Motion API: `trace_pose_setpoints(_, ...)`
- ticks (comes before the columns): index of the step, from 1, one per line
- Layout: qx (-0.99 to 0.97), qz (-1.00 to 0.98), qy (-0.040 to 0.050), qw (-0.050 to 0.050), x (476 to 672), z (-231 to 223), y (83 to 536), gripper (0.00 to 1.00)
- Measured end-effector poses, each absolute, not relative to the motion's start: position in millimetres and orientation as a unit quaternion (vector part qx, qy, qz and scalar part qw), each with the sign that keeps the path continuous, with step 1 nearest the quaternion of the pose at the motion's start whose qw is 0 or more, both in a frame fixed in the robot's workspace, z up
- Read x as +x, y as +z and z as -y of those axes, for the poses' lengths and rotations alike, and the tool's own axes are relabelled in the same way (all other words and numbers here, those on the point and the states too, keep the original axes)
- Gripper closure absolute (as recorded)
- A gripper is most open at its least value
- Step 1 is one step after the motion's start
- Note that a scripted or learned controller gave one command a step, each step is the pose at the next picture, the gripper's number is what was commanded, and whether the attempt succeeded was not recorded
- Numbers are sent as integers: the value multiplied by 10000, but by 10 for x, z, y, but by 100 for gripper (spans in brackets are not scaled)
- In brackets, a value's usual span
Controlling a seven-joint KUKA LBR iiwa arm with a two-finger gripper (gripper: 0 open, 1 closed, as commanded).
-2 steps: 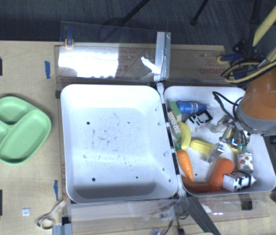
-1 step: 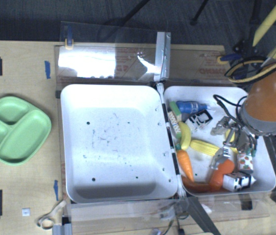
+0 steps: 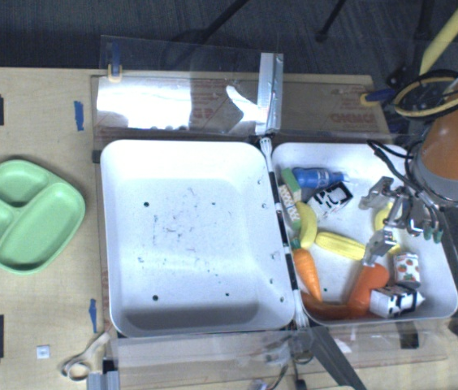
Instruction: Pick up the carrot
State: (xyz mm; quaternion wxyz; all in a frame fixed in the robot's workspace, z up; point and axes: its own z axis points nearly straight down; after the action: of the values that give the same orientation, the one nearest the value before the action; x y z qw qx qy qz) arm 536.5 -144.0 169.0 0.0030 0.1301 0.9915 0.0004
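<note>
The carrot (image 3: pixel 307 274) is an orange cone lying at the left side of the right bin (image 3: pixel 448 287), its tip pointing toward the front wall. My gripper (image 3: pixel 380 220) hangs over the right half of that bin, about a hand's width to the right of the carrot and apart from it. Its fingers (image 3: pixel 377 245) stand spread, so it is open. A small yellow piece (image 3: pixel 383 216) shows in the gap between them; whether it touches them I cannot tell.
Crowded around the carrot are a yellow banana (image 3: pixel 306 223), a yellow corn cob (image 3: pixel 339 244), a curved orange-red item (image 3: pixel 365 288), a blue bottle (image 3: pixel 318 175), a dotted white cube (image 3: pixel 407 266) and a black-and-white block (image 3: pixel 396 301). The left bin (image 3: pixel 131 169) adjoins; a green divided plate (image 3: pixel 24 214) sits far left.
</note>
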Motion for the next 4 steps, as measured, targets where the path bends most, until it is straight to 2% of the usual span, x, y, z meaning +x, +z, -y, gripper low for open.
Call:
trace_pose_setpoints(1, 2432, -9700, 8, 38, 5942, 1592, 1791, 0)
trace_pose_setpoints(2, 3528, -9357, 4, 36, 6191, 1773, 2998, 0)
trace_pose_setpoints(3, 3266, -9451, 1, 22, 6187, 2096, 1737, 0)
trace_pose_setpoints(4, 4114, -9115, 7, 16, 5907, 1920, 1516, 0)
